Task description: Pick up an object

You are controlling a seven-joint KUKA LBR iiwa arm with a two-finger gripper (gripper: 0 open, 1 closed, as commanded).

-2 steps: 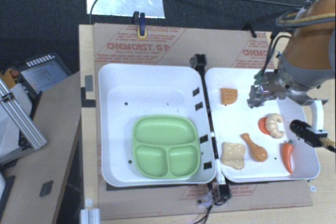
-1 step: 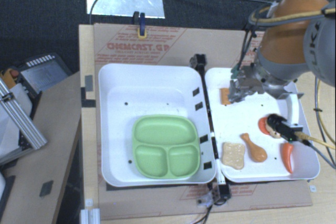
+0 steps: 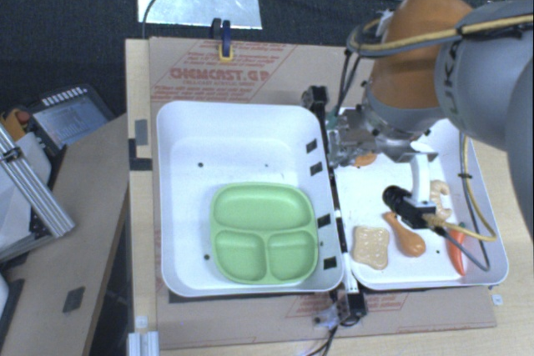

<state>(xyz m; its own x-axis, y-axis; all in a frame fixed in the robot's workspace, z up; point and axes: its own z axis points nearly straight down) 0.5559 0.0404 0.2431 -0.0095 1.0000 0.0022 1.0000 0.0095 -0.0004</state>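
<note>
Three items lie nearest in the right bin [image 3: 360,200]: a bread slice [image 3: 371,247], a brown drumstick [image 3: 405,235] and a carrot [image 3: 456,253] at the right wall, while the near half of the left bin [image 3: 179,179] holds a green plate [image 3: 264,232]. Farther back in the right bin, the gripper [image 3: 346,146] hangs beside the wall shared with the left bin, close to a small orange piece [image 3: 365,159]; whether it is spread or closed cannot be told. Beyond the bins, a clamp [image 3: 225,51] grips the far edge of the cardboard [image 3: 275,67].

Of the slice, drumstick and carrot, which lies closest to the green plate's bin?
The flat tan slice, beside the dividing wall; the brown drumstick and orange carrot lie farther off.
</note>
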